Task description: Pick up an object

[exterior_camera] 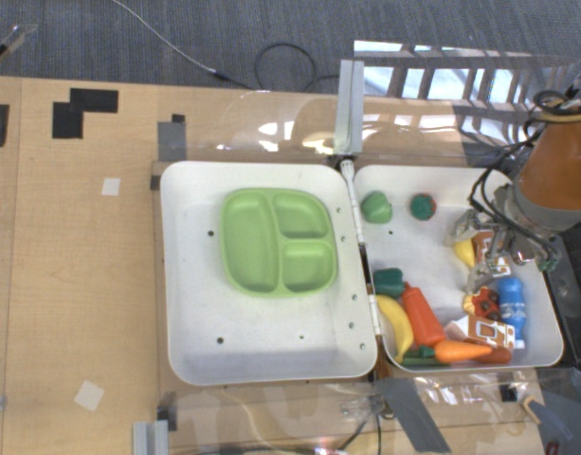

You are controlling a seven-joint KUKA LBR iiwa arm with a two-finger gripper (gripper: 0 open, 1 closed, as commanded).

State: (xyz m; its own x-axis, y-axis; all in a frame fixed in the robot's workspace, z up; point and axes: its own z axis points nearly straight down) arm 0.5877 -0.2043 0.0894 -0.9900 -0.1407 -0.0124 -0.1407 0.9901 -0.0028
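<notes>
A pale wooden table (72, 282) carries two white bins over grey carpet. In the right bin (432, 183), a small yellow piece (464, 251) lies just left of the arm's fingers (487, 259), nearly touching them, with a blue bottle (511, 306) just below. Whether those fingers are parted or closed on anything I cannot tell; the wrist and cables crowd them. Further left lie an orange carrot (421, 316), a banana (396, 322) and two green balls. The left bin (190, 349) holds a green divided plate (277, 241).

Plate (276, 241) in left bin (190, 349); toys probably in right bin (432, 183).
</notes>
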